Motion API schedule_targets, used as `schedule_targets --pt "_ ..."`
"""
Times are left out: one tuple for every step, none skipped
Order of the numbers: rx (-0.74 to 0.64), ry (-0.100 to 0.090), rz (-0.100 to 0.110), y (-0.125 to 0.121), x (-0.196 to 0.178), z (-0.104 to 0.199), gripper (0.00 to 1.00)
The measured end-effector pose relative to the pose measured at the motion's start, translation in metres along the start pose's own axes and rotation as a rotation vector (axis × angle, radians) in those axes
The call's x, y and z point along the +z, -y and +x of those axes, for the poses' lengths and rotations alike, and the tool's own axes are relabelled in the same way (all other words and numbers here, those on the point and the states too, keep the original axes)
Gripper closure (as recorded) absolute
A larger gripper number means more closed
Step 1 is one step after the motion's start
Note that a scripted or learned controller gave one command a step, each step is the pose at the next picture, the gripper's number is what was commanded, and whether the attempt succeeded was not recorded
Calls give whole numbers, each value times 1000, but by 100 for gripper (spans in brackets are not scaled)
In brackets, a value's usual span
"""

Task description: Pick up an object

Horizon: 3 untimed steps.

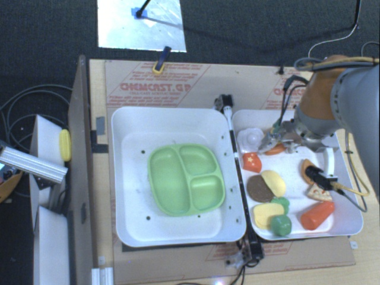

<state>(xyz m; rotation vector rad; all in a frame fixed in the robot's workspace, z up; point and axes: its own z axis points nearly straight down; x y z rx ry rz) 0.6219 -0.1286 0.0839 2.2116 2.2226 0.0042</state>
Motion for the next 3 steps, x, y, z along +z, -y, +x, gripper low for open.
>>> schedule_targets --pt "0 -1 1 -39 -2 -26 0" --pt "-2 -1 3 -39 -15 -26 100" --pt "-9 -6 -7 -38 -107 69 100"
